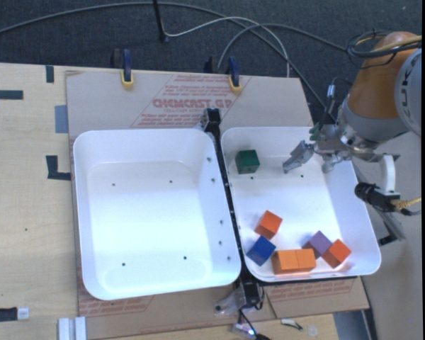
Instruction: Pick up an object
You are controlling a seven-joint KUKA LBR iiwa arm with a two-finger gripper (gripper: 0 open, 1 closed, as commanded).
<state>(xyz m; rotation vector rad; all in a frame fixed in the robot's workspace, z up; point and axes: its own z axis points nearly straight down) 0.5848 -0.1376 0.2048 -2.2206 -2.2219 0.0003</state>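
Up in the right-hand shallow white plastic bin [354, 211], the grey two-finger gripper [313, 159] hangs with its fingers spread apart and nothing between them. Left of it, near the bin's far wall, sits a small dark green cube [247, 161], matte and square-edged. Orange, blue and purple blocks cluster at the near end.

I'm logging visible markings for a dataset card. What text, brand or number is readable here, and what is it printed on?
"CHEMCAST GP": red print on the cardboard sheet under the bins, seen upside down; my best reading.
Smaller red lines around it: too blurred to read.
Blocks, bins and arm: no readable markings.
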